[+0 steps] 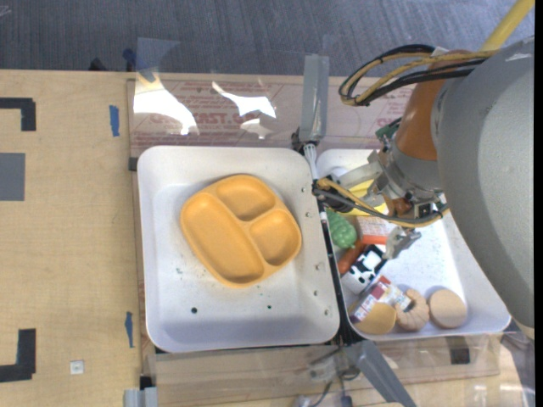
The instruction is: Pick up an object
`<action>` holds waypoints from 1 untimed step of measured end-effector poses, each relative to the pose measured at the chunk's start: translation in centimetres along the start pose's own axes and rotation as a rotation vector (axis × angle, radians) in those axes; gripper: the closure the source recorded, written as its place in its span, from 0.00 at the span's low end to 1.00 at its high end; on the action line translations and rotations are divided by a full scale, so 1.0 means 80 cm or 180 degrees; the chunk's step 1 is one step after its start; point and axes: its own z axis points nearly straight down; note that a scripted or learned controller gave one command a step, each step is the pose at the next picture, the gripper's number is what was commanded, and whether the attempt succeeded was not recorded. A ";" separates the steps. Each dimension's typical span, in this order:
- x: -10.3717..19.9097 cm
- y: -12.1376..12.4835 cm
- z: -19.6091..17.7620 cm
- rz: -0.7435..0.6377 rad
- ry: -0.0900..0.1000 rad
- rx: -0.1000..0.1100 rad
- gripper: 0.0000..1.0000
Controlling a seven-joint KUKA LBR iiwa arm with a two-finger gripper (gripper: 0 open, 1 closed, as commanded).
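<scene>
The right bin (441,265) holds several small items. A green piece (342,229) lies by its left wall, with an orange carrot-like piece (349,257) and a black-and-white item (369,266) just below it. Near the front lie a printed packet (381,294), a tan bun (379,318), a brown ring-shaped piece (414,309) and a beige egg shape (448,307). My gripper (397,227) hangs low over the back half of this bin, just right of the green piece and above the black-and-white item. A yellow item (374,203) is partly hidden under the wrist.
The left bin (170,295) holds an orange divided plate (241,229) in its middle. A grey post (313,108) stands behind the wall between the bins. The big grey arm (492,159) and its looped cables (399,66) cover the right bin's far right.
</scene>
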 end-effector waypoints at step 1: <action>0.037 0.068 -0.005 0.0025 0.0012 -0.0014 0.00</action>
